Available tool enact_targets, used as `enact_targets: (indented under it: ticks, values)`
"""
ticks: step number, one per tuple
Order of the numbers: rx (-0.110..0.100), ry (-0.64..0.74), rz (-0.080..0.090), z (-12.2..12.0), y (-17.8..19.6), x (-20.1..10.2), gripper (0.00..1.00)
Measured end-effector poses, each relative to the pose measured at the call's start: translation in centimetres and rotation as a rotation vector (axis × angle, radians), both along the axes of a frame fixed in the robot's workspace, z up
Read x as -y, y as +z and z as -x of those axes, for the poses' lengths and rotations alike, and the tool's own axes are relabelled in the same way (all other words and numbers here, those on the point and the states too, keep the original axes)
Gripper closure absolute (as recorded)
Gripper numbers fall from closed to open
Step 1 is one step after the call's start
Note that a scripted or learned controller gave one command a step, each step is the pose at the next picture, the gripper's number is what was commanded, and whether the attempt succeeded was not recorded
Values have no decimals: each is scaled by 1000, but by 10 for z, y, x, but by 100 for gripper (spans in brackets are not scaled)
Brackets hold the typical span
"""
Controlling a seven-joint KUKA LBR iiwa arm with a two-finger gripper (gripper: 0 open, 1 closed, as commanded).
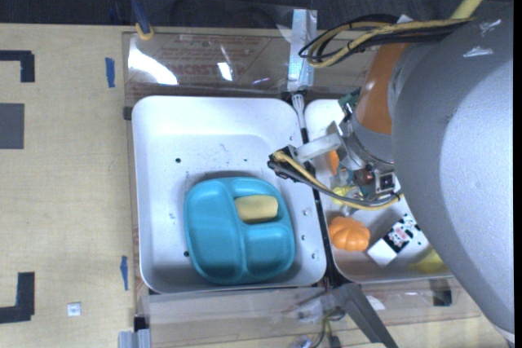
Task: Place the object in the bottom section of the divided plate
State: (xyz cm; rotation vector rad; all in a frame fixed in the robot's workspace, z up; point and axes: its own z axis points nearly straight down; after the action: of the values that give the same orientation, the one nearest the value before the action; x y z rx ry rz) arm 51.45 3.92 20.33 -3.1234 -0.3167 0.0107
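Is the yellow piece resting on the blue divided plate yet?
Touching. The camera view shows the yellow piece lying inside a compartment of the blue divided plate, on its surface, no gap.

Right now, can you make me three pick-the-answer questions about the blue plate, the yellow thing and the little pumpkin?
1. Where is the small orange pumpkin?
A. left white bin
B. right white bin
C. on the plate

2. What colour is the divided plastic plate?
A. red
B. green
C. blue

3. The oval yellow object is
A. lying in a plate section
B. on the bin floor
C. on the wooden bench

Answers: 1 B, it sits under the arm in the right bin. 2 C, it looks turquoise blue. 3 A, it rests inside the plate's upper right section.
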Motion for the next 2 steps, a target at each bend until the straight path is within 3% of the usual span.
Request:
enact_targets:
  ticks: [1, 2]
  values:
    - [36, 202, -8, 11, -36, -35, 100]
    - [10, 1, -3, -12, -64, -104, 100]
